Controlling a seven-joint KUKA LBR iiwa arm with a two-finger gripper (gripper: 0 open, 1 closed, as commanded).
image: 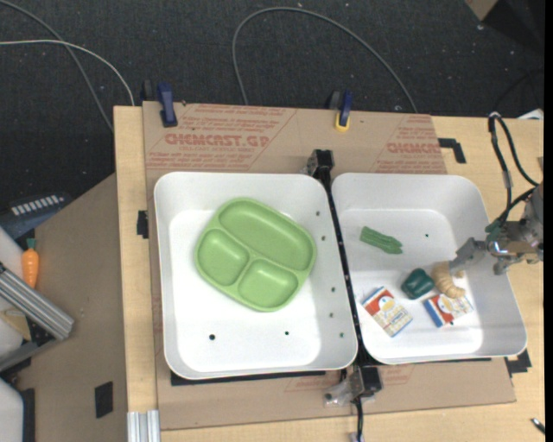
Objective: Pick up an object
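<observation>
Your gripper point(478, 252) sits above the right bin point(415, 194); whether it grips anything cannot be told.

Blue clamps point(167, 104), cardboard sheet point(285, 138), grey cables point(285, 26)

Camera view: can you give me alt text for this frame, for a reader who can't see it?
The gripper reaches in from the right over the right bin, close to a tan object beside a dark green block, two small printed packets and a green piece. The left bin holds a green divided plate.
</observation>
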